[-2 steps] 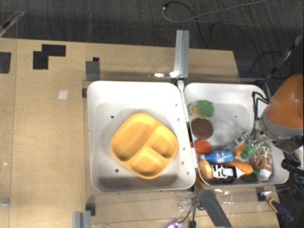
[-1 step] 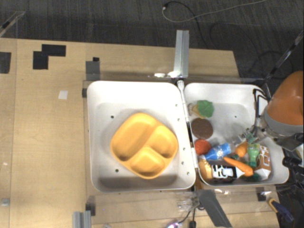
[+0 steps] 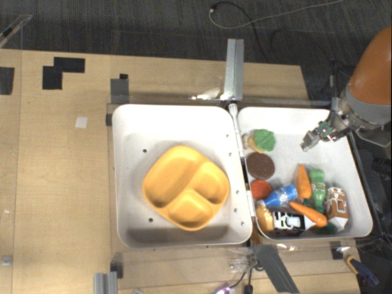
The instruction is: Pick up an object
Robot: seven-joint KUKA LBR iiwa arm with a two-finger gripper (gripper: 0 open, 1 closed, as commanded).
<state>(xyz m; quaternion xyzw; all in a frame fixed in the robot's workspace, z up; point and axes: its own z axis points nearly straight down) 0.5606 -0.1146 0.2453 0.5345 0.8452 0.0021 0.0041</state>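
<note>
Wooden bench, two white bins. Gripper (image 3: 310, 141) hangs over right bin (image 3: 288, 118), upper right corner, nothing between its fingers; their spread I cannot tell. Nearest candidate, orange carrot (image 3: 303, 181), lies just below it, long axis near vertical.

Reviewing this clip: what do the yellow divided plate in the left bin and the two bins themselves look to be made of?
The yellow divided plate looks like moulded plastic with a smooth semi-gloss finish: even colour, rounded compartment edges, soft highlights. The left bin and right bin look like thin white plastic or coated sheet, matte, with rounded corners and small dark holes in the left one's floor; the view leaves the exact material open.
</note>
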